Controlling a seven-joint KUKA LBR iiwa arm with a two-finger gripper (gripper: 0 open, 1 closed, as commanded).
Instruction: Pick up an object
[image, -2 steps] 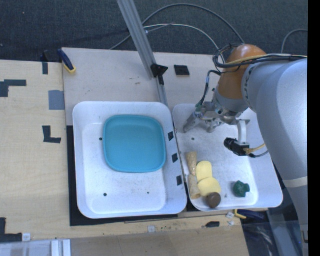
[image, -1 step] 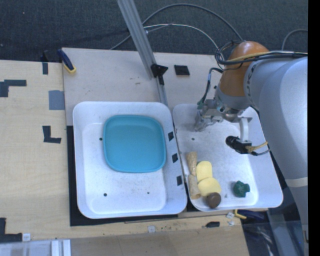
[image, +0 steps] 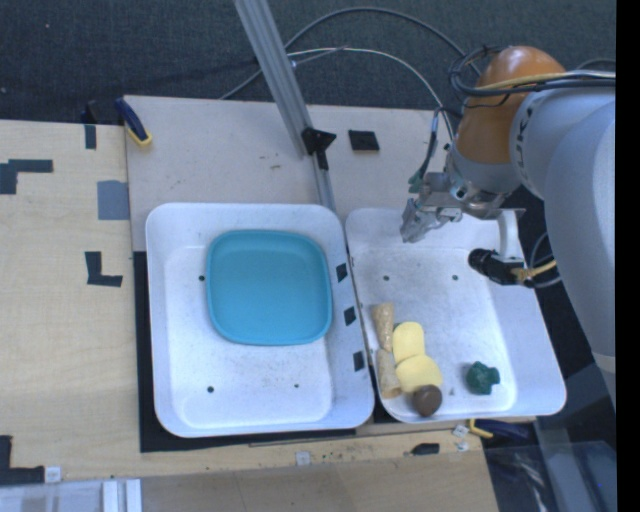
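1. Where the right-hand shallow white bin (image: 520, 330) narrows to its near-left corner, the loose things lie bunched: a pale yellow, lumpy soft block (image: 410, 356), a tan ridged stick (image: 384, 345) along the bin's left wall and touching the block, and a small brown rounded lump (image: 427, 400) against the block's near end.
2. A small dark green knobbly object (image: 482, 377) sits apart from that bunch, toward the bin's near-right side.
3. The grey two-finger gripper (image: 415, 230) hangs over the far-left part of this bin, well apart from all four things (nothing is visible between its tips); whether its fingers are parted or closed cannot be made out at this size.
4. The grey arm with its orange band (image: 505, 100) is cut off at the right edge and covers the bin's far-right corner.
5. The left-hand shallow white bin (image: 180, 340) holds a turquoise square plastic plate (image: 268, 287) with rounded corners, lying flat.
6. A slanted grey metal pole (image: 285, 90) crosses the bench to the gap between the bins.
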